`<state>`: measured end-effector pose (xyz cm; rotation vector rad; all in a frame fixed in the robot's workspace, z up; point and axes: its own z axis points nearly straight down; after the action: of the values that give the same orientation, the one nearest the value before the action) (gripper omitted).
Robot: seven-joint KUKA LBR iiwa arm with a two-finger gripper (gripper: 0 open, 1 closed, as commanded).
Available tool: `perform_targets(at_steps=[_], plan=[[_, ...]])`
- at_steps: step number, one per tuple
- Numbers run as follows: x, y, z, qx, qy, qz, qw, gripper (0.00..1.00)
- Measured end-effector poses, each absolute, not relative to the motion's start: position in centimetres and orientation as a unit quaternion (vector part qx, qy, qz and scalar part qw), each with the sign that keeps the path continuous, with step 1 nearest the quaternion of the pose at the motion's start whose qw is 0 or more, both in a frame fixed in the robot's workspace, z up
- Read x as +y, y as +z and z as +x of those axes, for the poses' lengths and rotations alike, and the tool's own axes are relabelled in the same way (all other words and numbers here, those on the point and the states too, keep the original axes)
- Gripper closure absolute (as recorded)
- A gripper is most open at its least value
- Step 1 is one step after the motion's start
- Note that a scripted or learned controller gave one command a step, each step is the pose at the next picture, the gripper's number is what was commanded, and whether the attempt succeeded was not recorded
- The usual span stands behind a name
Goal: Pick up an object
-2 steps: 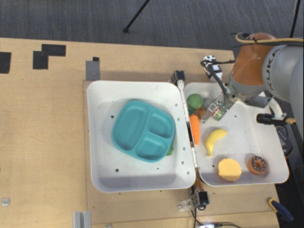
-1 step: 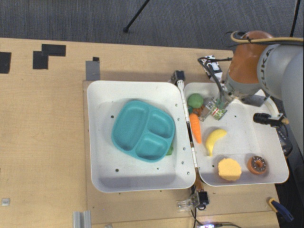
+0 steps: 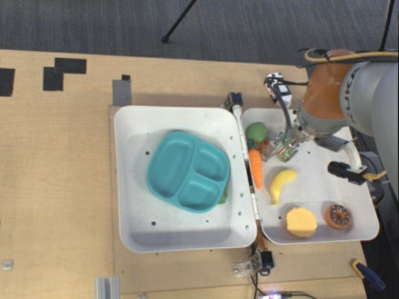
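Your pincer (image 3: 283,147) hangs low in the right bin (image 3: 365,229) beside the green ball (image 3: 256,131) (its grip you cannot tell).

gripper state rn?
Gripper: low in the right bin, beside the green ball and carrot; open or shut cannot be told.

We see two bins side by side: the left bin (image 3: 134,167) holds a divided tray (image 3: 189,171); the right bin (image 3: 361,226) holds a ball (image 3: 256,131) at its far left, a carrot (image 3: 255,168) before it, then a banana (image 3: 281,183), with a sponge (image 3: 301,222) and what may be a small round toy (image 3: 338,216) nearest us.
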<state>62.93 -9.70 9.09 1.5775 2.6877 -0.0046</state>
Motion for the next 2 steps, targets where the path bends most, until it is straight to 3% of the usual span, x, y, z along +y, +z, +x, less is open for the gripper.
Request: perform_targets(at_steps=[2], plan=[[-9.74,9.00,62.37,0.815,-0.0002,0.579,0.009,0.00]])
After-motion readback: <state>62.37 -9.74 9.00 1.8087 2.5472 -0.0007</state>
